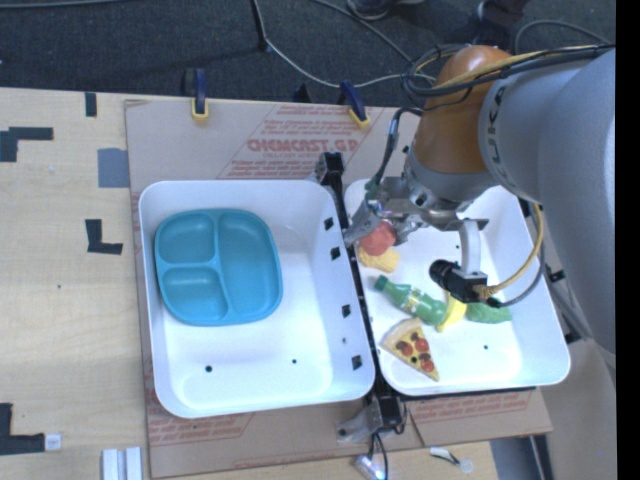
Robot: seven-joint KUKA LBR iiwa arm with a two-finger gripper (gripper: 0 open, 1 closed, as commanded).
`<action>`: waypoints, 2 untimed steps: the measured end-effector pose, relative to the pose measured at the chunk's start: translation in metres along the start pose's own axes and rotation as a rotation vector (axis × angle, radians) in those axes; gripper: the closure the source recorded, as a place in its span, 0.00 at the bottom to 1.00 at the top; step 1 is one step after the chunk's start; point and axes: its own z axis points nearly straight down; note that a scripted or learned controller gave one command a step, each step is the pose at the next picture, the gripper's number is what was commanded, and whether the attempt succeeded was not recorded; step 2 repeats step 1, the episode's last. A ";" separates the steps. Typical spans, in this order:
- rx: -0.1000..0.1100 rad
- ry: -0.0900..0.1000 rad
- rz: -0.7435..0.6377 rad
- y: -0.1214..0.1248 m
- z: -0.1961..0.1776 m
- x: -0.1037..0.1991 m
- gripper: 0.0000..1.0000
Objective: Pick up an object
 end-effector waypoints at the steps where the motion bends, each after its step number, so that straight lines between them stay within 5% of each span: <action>1: 0.004 -0.001 0.000 0.040 0.002 0.062 1.00; 2: 0.004 -0.001 0.000 0.040 0.002 0.062 1.00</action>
